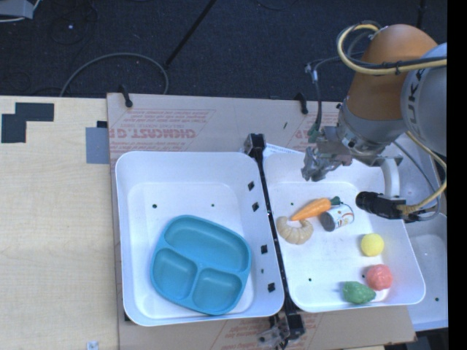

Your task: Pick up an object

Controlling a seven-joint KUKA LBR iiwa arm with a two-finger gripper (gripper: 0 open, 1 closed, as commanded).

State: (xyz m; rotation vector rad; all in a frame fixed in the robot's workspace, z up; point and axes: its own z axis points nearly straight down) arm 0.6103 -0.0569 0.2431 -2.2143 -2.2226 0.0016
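**A:** Where was the claw [319, 168]?

**B:** At about one o'clock from the middle of the view, hanging over the far edge of the right bin [408, 283], under the grey arm [408, 100] with its orange band. I could not tell how far it was spread, and nothing showed in its grip.

**A:** And the things to pick?

**B:** All lay in the right bin. An orange carrot [312, 208] lay tilted at six o'clock from the claw, touching a pale ring-shaped pastry [295, 231] at its seven o'clock end. A small can [336, 216] lay on its side just beside the carrot, at three o'clock from it. A yellow ball [372, 244] sat apart at four o'clock from the can. A red fruit [379, 276] sat near the bin's five o'clock corner, touching a green piece [357, 292].

**A:** The left bin [131, 195]?

**B:** It held a blue divided plate [200, 263], well apart from the claw, on the desk [55, 224].
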